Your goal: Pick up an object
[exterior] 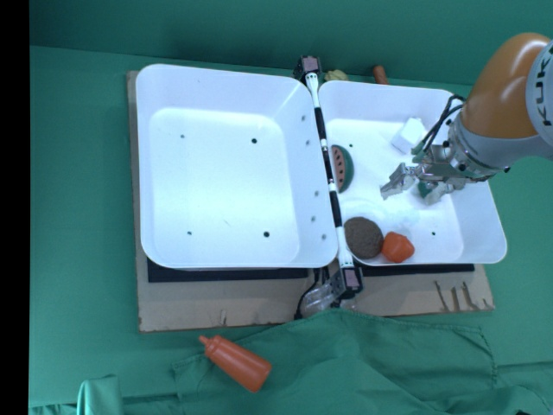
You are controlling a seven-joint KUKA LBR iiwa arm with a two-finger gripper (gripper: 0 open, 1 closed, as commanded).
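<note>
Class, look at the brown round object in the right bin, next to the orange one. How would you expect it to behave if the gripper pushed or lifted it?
The brown round object looks rounded with no flat sides, so a push would probably roll it. It touches the orange object, which would likely get nudged too. Its surface looks matte rather than glossy, so it may not be very slippery; weight cannot be judged.

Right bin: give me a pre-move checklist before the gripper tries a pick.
1. Gripper over the right bin: ok.
2. Object between the fingers: cannot tell.
3. Green object beneath the wrist, partly hidden: cannot tell if reachable.
4. Brown round object and orange object touching near the front wall: not ok for a clean single pick.
5. Watermelon slice against the divider wall: not ok, tight.
6. White block lying apart: ok.
</note>
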